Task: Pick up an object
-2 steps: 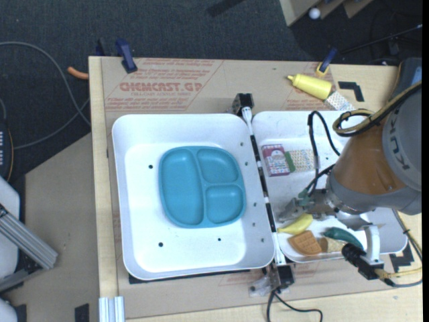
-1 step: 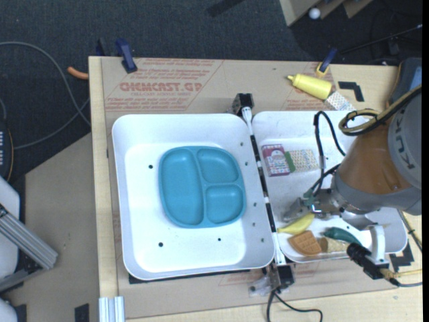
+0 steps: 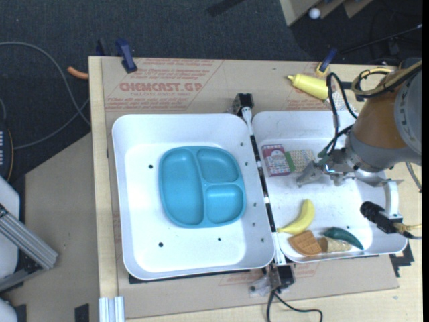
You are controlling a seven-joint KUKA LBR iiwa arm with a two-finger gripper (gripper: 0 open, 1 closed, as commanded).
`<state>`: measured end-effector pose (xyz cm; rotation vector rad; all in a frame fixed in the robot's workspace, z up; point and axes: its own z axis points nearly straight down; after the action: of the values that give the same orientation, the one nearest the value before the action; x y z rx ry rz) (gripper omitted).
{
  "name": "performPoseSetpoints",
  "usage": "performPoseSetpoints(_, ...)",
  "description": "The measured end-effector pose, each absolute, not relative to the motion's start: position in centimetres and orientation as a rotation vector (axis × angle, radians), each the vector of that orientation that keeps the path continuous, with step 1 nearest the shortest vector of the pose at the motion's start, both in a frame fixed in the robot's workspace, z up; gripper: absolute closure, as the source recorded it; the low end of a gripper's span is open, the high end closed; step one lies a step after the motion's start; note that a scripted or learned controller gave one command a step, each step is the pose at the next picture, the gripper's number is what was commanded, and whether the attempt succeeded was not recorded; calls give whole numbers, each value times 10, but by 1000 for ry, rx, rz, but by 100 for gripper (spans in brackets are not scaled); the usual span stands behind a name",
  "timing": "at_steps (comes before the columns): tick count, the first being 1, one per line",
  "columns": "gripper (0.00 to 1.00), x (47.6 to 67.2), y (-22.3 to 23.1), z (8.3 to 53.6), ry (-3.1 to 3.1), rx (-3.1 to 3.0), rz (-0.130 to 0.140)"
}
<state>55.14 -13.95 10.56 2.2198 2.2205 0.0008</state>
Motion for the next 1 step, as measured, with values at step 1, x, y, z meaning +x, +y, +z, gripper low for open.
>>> performPoseSetpoints(1, 0, 499, -104, 84, 2223, 2222, -1)
